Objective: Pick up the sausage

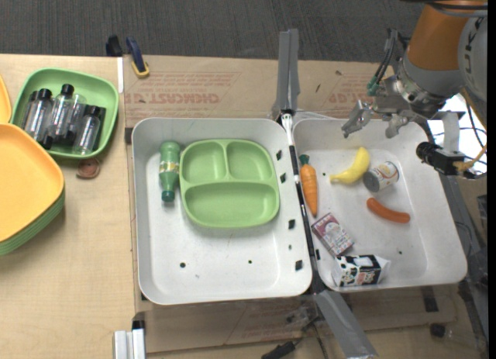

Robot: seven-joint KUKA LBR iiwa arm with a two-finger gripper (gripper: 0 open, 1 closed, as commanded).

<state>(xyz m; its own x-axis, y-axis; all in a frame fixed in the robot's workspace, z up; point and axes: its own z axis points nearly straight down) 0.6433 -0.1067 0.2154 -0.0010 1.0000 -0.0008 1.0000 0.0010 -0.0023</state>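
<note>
The pincer (376, 119) hangs over the far edge of the right bin (442, 264), its two metal fingers spread apart, released, with nothing between them and touching nothing that can be seen. It sits up and to the left of the sausage (387, 210), which lies on the floor of the right bin, toward its right side, just below a small can (381, 175) lying on its side. A banana (351, 167) rests left of the can, near the pincer's fingers but apart from them. A carrot (309, 185) lies along the bin's left wall, a small pink printed packet (332, 233) sits below it, and a little black-and-white carton (358, 270) lies at the near edge.

The left bin (155, 264) holds a green divided tray (229, 181) with a green bottle (168, 170) just beside its left side. On the bench (77, 288) to the left, a green dish (39, 86) carries several dark-capped vials (63, 119), and a stack of plates (27, 191), orange on top, is cut off by the picture's edge.

The arm's (446, 32) upper part runs out of the picture at top right, and cables crowd the wrist, so the finger mounts are hard to make out. The print on the packet and the can is too small to read.
</note>
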